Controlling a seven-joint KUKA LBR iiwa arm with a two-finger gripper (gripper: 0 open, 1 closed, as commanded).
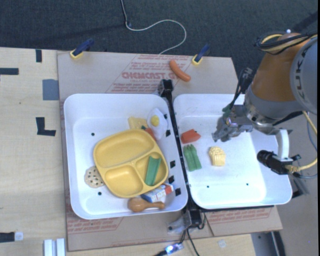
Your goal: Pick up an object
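My gripper (224,133) hangs over the right bin (240,193), above and just right of a yellow corn piece (217,156). A green pod (191,157) and an orange-red piece (190,136) lie near the bin's left wall. Nothing shows between the fingers. The left bin (77,143) holds a yellow divided plate (122,161) with a green piece (152,170) in one compartment.
Around the plate lie a cookie (93,177), a drumstick (145,202), and a fried egg (156,121). An orange hot dog (180,70) rests on the cardboard behind the bins. A black clamp (165,87) sits at the divider's far end.
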